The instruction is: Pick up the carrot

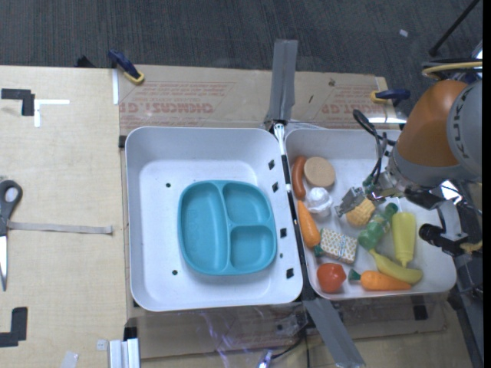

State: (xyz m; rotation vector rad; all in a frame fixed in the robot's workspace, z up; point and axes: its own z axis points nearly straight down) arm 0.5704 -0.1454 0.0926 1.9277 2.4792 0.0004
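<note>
Near the right bin's (441, 278) front edge the carrot (383, 281) lies untouched; my claw (354, 200), whether apart or together I cannot tell, hovers mid-bin.

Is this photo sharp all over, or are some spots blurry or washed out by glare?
In the camera view, the teal three-part plastic tray and the orange toy carrot look sharp; the grey and orange robot arm looks slightly soft; the shiny white left bin is evenly lit with faint shadow along its walls; no strong glare.

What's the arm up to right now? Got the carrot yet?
Gripper low in right bin, at the corn cob. Carrot not held, near front wall. Banana against it.
</note>
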